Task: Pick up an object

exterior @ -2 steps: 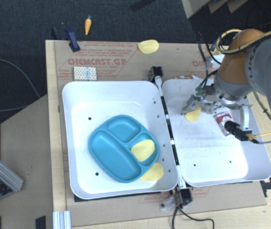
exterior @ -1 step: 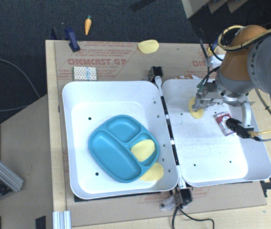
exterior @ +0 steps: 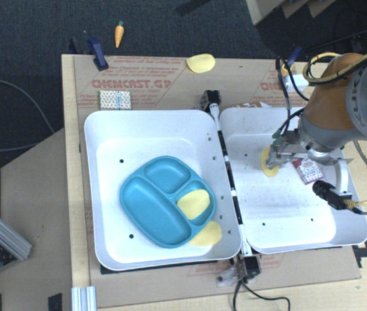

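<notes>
Item 1: my tool, low in the right bin, touching a yellow piece by that bin's left wall; I cannot tell its state from here. Item 2: small red-and-white packet, right bin, just beside my tool. Item 3: blue divided tray, left bin, with a yellow piece in 1 compartment. Item 4: another yellow piece, on the bin floor against the tray's lower edge. Item 5: yellow piece on the bench, behind both bins.
</notes>
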Motion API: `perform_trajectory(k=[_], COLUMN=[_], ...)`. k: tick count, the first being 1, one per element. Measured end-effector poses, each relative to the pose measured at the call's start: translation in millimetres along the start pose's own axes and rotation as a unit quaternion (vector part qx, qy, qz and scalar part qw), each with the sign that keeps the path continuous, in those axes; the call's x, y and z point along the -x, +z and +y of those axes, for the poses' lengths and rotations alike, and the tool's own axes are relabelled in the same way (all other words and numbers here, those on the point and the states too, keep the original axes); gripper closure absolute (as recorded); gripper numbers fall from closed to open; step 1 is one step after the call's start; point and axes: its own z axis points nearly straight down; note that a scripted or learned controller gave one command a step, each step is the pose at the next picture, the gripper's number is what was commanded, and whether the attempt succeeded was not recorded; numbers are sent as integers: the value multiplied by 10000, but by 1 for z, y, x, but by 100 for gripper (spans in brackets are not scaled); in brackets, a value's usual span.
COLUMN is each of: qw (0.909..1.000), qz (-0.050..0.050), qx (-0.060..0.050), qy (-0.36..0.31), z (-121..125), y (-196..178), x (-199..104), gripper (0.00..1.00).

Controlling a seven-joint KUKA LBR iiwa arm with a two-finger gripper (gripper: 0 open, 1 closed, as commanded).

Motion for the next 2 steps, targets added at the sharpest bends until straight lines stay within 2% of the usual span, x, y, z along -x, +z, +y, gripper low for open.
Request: perform_trajectory(k=[1, 2], qw=[10000, 10000], qz=[0, -2], qx=[-3, 6], qy=[-1, 2], z=[0, 0], y=[0, -10], x=[0, 0], gripper=[0, 100])
